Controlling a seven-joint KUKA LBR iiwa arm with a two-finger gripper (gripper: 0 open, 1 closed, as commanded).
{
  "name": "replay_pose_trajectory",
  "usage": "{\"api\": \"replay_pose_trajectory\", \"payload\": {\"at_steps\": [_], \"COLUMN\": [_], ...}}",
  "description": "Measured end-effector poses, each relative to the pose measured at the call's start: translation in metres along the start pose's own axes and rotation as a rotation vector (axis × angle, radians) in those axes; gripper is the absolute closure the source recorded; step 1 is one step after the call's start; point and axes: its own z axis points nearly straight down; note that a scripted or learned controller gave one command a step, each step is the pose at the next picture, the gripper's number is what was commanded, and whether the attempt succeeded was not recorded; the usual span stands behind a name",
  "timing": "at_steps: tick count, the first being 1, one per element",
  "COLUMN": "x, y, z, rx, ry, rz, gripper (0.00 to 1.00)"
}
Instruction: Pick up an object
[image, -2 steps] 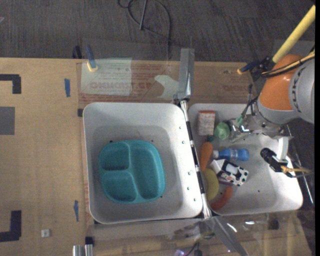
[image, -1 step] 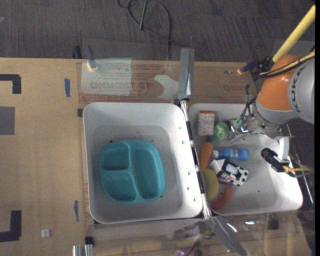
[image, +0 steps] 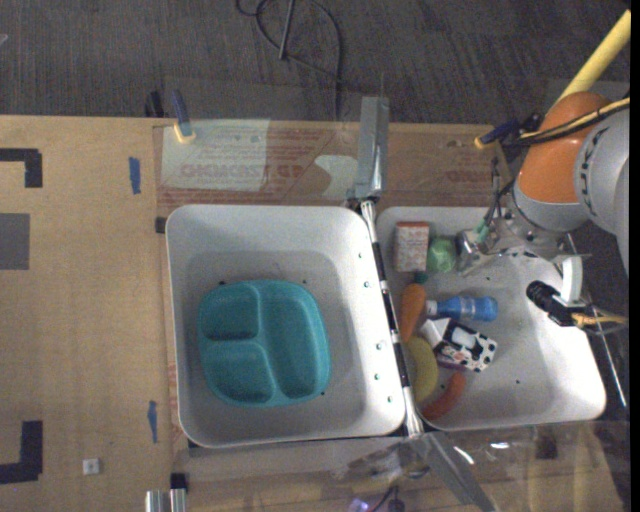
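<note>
- Nearest the lens, at the upper right of the frame, the arm's orange band (image: 558, 165) is seen above the right bin (image: 570, 385).
- Just below the band, the gripper (image: 478, 248) is held low over that bin's upper left part, beside a green object (image: 441, 256) and a small carton (image: 411, 247); whether it is spread or closed cannot be told, and nothing is seen held.
- Candidate objects are gathered along the right bin's left side: a blue bottle (image: 464, 308), a carrot (image: 412, 310), and a black-and-white toy (image: 468, 348).
- A teal divided plate (image: 264, 342) is seen in the left bin (image: 190, 300).
- The approach step is judged to be in hand; a descent onto one object and a firm closing would be called for next.
</note>
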Motion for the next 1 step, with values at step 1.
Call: {"api": "replay_pose_trajectory", "payload": {"at_steps": [1], "x": [-0.0018], "y": [0.0006], "z": [0.0007], "rx": [-0.007], "ry": [-0.006], "rz": [0.003], "gripper": [0.00]}}
